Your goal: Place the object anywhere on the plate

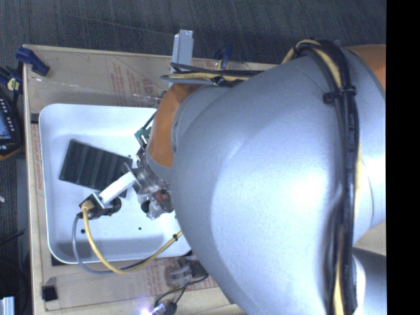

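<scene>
Down in the left white bin (49, 169), the gripper (152, 205) hangs low over the smooth floor, a knot of metal parts; whether it is open or closed I cannot tell. Beside it a white bracket (117, 190) juts leftward, trailing a yellow cable (108, 261). Further left lies a flat, dark, ribbed rectangular object (92, 163). The bulky matte grey arm (275, 189) looms over everything.

You are looking down at a dark grey carpeted floor (197, 12) running behind a pale wooden bench (98, 67), with a blue clamp (31, 60) gripping its far left corner and dark equipment (8, 120) sitting just beyond its left edge.
</scene>
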{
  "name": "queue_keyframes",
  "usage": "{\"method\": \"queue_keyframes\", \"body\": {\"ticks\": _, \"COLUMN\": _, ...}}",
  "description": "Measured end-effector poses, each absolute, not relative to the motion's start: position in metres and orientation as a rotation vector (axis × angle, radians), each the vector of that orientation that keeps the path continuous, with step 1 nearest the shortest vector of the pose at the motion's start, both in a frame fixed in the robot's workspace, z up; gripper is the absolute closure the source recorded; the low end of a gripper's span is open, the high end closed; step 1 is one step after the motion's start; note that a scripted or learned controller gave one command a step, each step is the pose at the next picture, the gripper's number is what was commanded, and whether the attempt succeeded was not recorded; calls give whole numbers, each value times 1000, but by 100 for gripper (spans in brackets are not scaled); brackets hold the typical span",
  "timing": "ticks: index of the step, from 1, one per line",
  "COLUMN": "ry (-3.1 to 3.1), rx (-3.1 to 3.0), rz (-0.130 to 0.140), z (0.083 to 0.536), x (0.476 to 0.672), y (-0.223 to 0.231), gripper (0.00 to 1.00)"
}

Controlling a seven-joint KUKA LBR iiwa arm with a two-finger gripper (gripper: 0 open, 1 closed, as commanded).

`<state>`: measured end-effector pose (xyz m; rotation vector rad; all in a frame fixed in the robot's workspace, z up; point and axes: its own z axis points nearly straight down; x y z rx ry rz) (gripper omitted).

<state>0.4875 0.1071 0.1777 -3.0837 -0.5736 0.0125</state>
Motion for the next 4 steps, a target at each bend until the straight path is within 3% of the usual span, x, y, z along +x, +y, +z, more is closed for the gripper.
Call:
{"method": "queue_keyframes", "body": {"ticks": 1, "ry": -446, "rx": -3110, "rz": 3, "z": 209, "x": 532, "y": 138, "gripper": 100}}
{"method": "queue_keyframes", "body": {"ticks": 2, "ry": -327, "rx": -3127, "rz": 5, "z": 189, "x": 568, "y": 105, "gripper": 100}}
{"method": "queue_keyframes", "body": {"ticks": 3, "ry": -695, "rx": -3060, "rz": 10, "z": 242, "x": 599, "y": 31, "gripper": 100}}
{"method": "queue_keyframes", "body": {"ticks": 4, "ry": -545, "rx": -3093, "rz": 10, "z": 213, "x": 580, "y": 105, "gripper": 100}}
